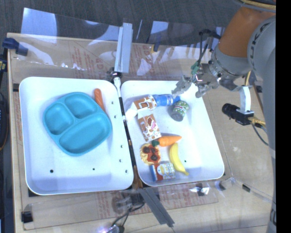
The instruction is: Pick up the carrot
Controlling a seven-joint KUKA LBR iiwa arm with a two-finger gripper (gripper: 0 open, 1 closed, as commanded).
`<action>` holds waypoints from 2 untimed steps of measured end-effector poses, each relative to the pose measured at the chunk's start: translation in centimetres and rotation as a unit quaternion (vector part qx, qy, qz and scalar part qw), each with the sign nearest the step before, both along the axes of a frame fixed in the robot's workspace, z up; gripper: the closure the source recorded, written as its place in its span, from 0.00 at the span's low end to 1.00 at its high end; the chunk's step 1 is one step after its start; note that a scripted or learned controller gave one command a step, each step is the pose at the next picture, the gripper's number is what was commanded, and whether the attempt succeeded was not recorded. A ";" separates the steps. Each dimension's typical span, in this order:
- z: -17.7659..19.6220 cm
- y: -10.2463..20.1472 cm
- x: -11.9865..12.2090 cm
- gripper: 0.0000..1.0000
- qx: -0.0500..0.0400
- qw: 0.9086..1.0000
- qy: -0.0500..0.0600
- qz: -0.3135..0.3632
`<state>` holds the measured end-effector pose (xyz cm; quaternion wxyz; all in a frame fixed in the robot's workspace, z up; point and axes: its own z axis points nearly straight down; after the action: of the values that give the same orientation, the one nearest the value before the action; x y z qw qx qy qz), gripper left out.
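Note:
The carrot (169, 140), orange with a green tip on its left end, lies flat near the middle of the right bin (211, 144). It lies just above a banana and to the right of a brown carton. My gripper (192, 87) hangs over the back edge of that bin, well behind the carrot and slightly to its right. Its two fingers (180, 87) are spread, so it is open, and nothing is between them. A small can and a bottle lie between the gripper and the carrot.
Around the carrot lie a banana (177, 158), a pizza-like toy (150, 153), two brown cartons (148, 123), a blue bottle (165, 100), a greenish can (179, 109) and a small bottle (166, 171). The left bin (34, 169) holds a blue divided plate (77, 123) and an orange-red stick (98, 98).

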<state>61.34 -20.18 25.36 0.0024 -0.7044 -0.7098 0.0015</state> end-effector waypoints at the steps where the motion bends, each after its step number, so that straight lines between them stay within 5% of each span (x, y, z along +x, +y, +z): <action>1: -7.2 1.9 -4.3 0.00 0.000 0.996 -0.001 0.090; 2: -10.7 3.2 -7.4 0.00 0.001 0.917 -0.002 0.399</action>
<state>53.94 -16.99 14.64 0.0013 -0.3626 -0.9320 0.0001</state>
